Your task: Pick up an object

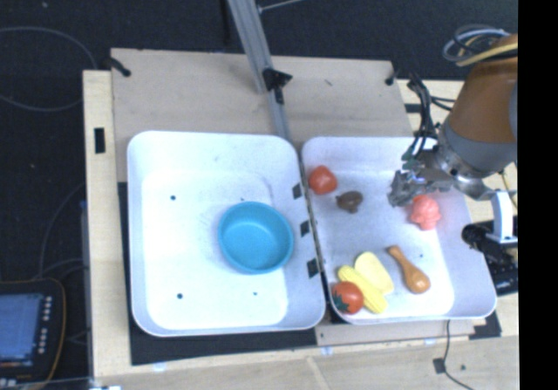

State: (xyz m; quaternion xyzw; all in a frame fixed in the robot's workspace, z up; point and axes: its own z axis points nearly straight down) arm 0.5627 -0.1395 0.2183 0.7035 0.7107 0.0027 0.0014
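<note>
My gripper hangs over the upper right part of the right bin, reaching in from the right below the orange wrist band. A pink lumpy object lies just right of and below the gripper, close to it. A small brown object and a red tomato-like one lie to the gripper's left. Near the bin's front sit a yellow object, a second red one and an orange-brown gourd-shaped piece.
The left bin holds a blue bowl. A grey metal pole slants down to the gap between the bins. Black clips line the divider between the bins.
</note>
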